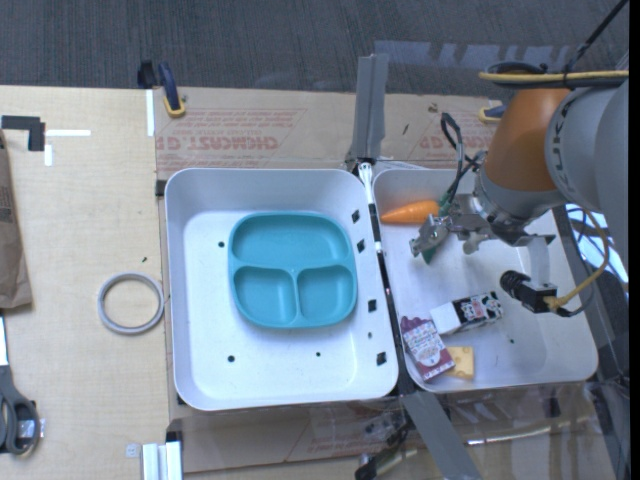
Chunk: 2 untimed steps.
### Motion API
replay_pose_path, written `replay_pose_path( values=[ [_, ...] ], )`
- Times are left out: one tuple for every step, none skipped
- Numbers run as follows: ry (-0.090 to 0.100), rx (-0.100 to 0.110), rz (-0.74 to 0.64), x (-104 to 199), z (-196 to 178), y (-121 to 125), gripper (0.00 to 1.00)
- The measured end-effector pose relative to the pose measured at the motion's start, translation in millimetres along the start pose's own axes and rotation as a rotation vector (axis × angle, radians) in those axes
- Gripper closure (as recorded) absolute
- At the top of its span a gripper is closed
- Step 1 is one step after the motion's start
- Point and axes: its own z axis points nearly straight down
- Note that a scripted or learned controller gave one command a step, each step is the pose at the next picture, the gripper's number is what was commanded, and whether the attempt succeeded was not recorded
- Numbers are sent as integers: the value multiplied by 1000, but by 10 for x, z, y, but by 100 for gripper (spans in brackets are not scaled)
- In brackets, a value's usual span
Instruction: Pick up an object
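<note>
Look first at the right bin (560,363), operator, because that is where the loose things lie. The nearest to the gripper is an orange carrot (410,211), long and tapered, lying on its side near the bin's far left corner with its thin end pointing toward the left wall. Lower in the same bin you have a small black and white box (470,310), a dark red packet (423,346) with pale print on it, and a yellow wedge (461,361) touching the packet's right edge (it looks like a piece of toy cheese).

The gripper (432,238) hangs over the upper part of the right bin, below the arm's orange band (522,146). Whether it is open or shut cannot be told from this slant, and nothing can be made out in its grasp.

The carrot lies just beside the gripper, up and to the left of its tip; you cannot tell whether the two touch. The box, the packet and the wedge lie well apart from it, toward the near side of the bin.

In the left bin (200,368) a teal divided plate (294,269) sits about in the middle, with three compartments. Out on the bench, left of the bins, lies a pale ring (131,302).
</note>
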Motion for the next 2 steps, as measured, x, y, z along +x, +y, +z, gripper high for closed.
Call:
replay_pose_path(
  values=[
    [0,-1,-125,728,-843,-270,0],
    [0,-1,-361,333,-843,-441,0]
  ],
)
